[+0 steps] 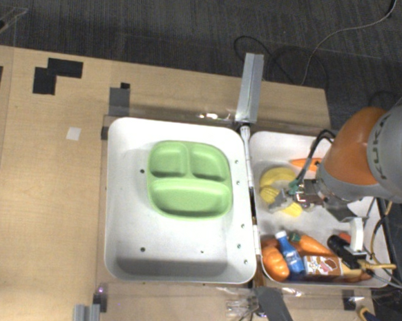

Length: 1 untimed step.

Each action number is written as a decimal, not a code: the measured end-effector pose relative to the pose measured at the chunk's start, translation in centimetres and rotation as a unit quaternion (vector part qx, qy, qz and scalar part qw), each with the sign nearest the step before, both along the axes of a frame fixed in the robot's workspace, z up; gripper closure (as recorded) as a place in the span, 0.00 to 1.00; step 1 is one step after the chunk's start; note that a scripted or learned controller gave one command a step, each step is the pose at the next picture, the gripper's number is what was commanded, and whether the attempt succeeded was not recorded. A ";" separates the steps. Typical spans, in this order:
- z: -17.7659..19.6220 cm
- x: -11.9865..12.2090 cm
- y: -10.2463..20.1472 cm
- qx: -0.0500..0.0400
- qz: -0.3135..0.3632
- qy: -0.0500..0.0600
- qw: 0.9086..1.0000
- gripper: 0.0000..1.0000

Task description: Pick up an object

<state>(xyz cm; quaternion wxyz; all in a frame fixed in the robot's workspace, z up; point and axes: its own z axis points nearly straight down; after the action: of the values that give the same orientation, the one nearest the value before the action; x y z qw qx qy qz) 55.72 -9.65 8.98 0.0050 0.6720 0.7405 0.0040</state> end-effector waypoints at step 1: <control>1.2 0.3 0.2 0.001 0.001 -0.004 1.000 1.00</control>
<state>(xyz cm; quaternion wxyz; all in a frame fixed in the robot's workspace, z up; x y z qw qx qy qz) 55.99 -9.50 10.23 0.0074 0.6710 0.7414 0.0073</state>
